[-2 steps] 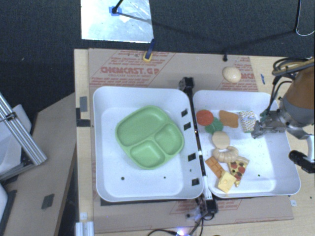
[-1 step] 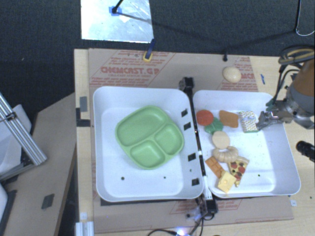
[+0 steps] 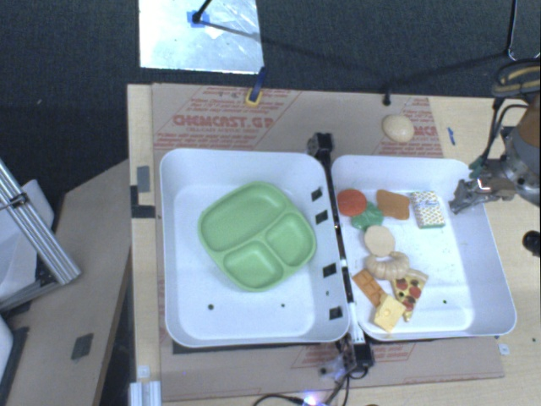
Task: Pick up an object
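Looking down at the bench, you see the gripper (image 3: 470, 190) at the right bin's (image 3: 473, 265) far right rim, above the edge and not over the toys. Whether its fingers are apart or closed, I cannot tell, and nothing is visible between them.

Take the right bin as your landmark. In its left half lies a cluster of toy food: a red tomato (image 3: 352, 201), a green leaf (image 3: 368, 219), a brown bread piece (image 3: 393, 205), a small printed box (image 3: 428, 209), a pizza slice (image 3: 407, 290) and a yellow cheese block (image 3: 389, 314). To its left, touching side by side, the left bin (image 3: 182, 252) holds a green divided plate (image 3: 257, 236). Behind it a beige ball (image 3: 397, 128) rests on the cardboard.
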Motion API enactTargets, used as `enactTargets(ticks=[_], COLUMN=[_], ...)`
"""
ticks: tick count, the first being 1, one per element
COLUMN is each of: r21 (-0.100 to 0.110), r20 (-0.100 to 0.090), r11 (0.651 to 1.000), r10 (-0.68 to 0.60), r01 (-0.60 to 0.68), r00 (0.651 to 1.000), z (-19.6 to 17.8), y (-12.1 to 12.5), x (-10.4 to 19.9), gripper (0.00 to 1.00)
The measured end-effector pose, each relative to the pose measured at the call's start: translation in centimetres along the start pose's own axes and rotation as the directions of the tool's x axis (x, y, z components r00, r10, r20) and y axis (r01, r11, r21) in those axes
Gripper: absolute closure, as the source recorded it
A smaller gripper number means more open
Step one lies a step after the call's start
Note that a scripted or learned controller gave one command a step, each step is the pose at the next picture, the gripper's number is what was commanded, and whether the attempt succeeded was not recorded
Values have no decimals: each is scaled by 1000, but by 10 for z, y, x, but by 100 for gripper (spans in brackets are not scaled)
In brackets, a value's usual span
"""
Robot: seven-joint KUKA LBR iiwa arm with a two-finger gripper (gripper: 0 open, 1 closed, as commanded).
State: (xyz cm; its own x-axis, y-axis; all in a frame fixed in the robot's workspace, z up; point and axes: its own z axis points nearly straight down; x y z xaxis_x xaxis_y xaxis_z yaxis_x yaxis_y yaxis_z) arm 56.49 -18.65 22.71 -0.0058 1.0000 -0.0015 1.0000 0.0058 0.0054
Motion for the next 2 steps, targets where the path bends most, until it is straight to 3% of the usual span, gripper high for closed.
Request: enactTargets(ticks=[2], r21=[4], r20=[-2], r11=[1000], r10=[-3], r01=[3], r00=[1000], z=[14], y=[10], x=[110], gripper=[100])
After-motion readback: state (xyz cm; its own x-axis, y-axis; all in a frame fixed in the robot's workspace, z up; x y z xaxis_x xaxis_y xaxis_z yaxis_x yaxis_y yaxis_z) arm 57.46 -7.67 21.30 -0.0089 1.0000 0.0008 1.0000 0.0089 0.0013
